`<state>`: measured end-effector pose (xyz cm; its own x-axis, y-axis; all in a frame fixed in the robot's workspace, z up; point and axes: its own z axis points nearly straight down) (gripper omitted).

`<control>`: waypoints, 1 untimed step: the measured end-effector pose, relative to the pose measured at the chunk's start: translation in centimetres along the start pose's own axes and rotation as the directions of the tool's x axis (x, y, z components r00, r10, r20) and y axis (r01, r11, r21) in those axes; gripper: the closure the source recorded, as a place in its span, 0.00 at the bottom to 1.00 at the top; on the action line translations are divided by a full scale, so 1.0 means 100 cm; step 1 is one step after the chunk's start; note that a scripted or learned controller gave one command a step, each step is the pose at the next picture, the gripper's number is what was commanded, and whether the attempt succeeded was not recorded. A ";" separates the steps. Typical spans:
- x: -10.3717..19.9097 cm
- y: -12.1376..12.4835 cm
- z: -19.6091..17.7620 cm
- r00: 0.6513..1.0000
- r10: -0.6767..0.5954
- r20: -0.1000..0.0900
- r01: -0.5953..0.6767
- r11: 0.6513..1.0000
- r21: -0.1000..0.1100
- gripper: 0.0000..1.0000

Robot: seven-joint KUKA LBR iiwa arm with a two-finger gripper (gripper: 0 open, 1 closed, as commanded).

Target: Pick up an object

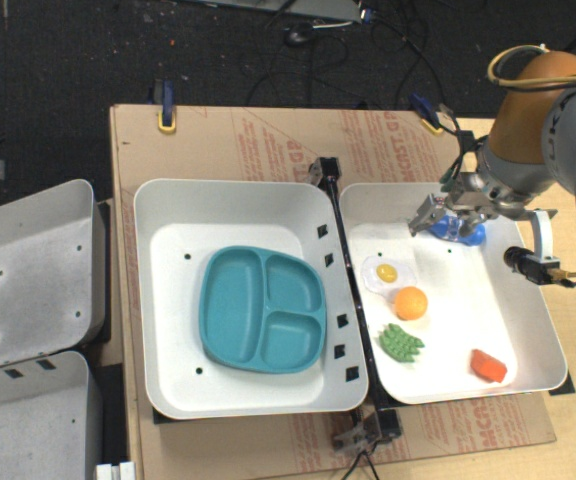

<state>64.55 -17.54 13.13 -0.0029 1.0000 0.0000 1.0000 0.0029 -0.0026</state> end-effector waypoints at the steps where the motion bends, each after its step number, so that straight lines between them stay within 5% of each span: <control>1: 0.001 -0.001 0.042 1.000 0.000 -0.001 0.000 1.000 0.002 0.00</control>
<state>64.48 -17.43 8.96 -0.0034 1.0000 0.0009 1.0000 0.0034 -0.0047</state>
